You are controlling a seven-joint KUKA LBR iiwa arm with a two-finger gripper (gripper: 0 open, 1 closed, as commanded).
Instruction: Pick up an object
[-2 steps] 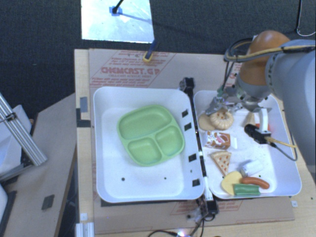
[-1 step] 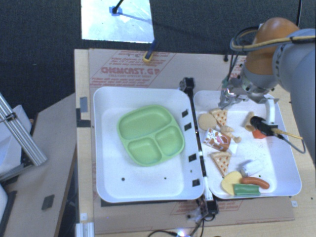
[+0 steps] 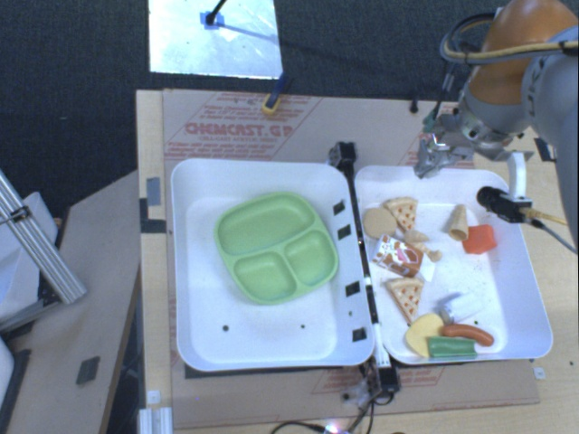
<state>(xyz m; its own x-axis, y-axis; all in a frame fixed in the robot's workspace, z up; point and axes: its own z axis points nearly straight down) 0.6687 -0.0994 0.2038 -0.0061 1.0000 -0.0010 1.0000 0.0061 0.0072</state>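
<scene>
The grey two-finger gripper (image 3: 432, 164) hangs above the far rim of the right shallow white bin (image 3: 529, 283); how it stands I cannot tell, and nothing shows in it. The toy foods crowd that bin's middle, the triangular pizza slice (image 3: 403, 213) lying closest to the gripper, so a descent here may clip the rim or close on nothing.

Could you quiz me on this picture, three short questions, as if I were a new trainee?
1. True or false: the green tray lies in the left bin.
2. Which is nearer the gripper: A, the hot dog, or B, the upper pizza slice?
3. Fill in: the orange block lies in the ____ bin.

Key: 1 true; 2 B; 3 right.
</scene>
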